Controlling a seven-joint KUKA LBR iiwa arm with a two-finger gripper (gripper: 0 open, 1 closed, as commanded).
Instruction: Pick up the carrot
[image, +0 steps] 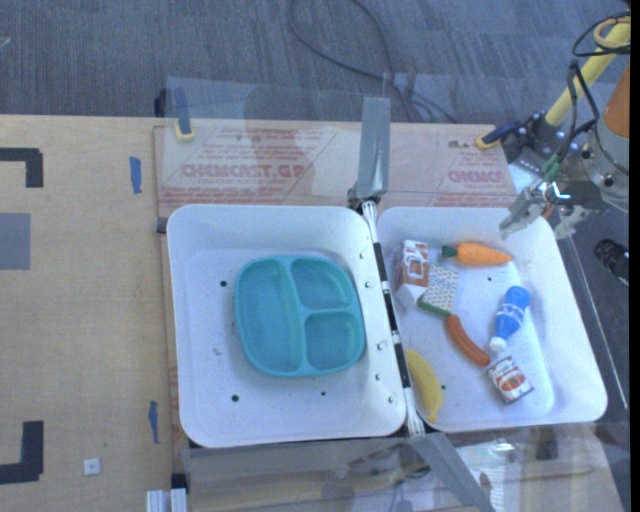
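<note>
The carrot (478, 254) is orange with a green stub at its left end and lies flat in the upper part of the right bin (580, 345). My gripper (545, 208) hangs above that bin's far right corner, up and to the right of the carrot and apart from it. Its two fingers are spread and nothing is between them.
The right bin also holds a small carton (413, 266), a checkered packet (438, 290), a hot dog (466, 339), a blue and white bottle (509, 317), a small can (510, 380) and a banana (426, 385). The left bin (200, 250) holds a teal divided plate (299, 314).
</note>
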